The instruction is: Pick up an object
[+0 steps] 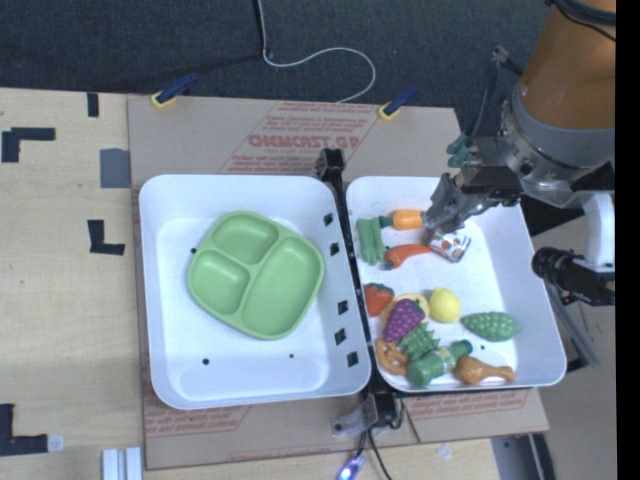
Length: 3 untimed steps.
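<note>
Two white bins sit side by side on the surface; the left bin (160, 298) holds a green divided plate (256, 274), the right bin (535, 268) a heap of toy food. The gripper (447, 223) hangs low in the right bin's upper part, just over a small red-and-white can (452, 246) beside a carrot (407, 219). Whether its fingers are spread or closed I cannot tell. This looks like the reach-and-grasp step; next it must close on the can and lift.

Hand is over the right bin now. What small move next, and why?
Probably lower the hand a little onto the small red-and-white can directly beneath it. It sits apart from the orange carrot and the chili pepper, so the approach looks unobstructed.
</note>
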Available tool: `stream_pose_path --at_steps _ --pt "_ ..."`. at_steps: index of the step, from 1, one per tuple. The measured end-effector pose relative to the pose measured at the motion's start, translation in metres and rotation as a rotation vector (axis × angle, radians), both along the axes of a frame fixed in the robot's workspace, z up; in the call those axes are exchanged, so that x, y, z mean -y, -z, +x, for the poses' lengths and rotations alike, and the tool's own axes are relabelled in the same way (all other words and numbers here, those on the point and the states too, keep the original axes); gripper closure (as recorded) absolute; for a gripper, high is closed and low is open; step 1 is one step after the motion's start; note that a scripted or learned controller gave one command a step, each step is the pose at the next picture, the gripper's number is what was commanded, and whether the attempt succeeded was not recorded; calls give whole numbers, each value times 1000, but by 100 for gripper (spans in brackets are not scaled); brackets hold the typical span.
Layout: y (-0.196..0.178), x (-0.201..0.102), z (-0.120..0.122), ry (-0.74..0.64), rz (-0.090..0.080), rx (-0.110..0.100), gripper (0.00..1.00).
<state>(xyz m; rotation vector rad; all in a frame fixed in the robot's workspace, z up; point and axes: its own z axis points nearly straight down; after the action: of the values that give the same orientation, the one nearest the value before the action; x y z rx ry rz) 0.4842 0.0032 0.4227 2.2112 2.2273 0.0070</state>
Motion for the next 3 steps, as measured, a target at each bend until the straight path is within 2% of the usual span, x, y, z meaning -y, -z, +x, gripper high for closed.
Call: stream_pose_path --at_steps 1,2,3 --pt "-119 -35 6 1 1 8 100" --pt "-80 28 -1 13 -3 -9 100" --pt "-14 48 -1 10 -2 -13 100"
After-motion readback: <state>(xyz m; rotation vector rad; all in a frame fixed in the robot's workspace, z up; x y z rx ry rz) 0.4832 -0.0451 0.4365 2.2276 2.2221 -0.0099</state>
